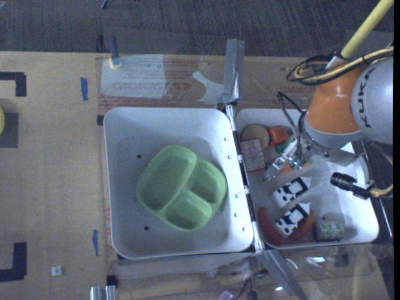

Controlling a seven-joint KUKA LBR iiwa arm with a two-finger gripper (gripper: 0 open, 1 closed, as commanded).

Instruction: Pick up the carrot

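Observation:
The carrot lies at the back of the right bin, an orange-red body with a pale green end pointing toward the arm. My gripper hangs from the grey and orange wrist just in front of the carrot, low over the bin floor. A small orange patch shows beside the gripper tip; I cannot make out what it is. The wrist hides part of the bin's back right.
In the right bin: a brown round item, a small card box, two black-and-white checkered blocks, a red curved item and a small can. The left bin holds a green divided plate.

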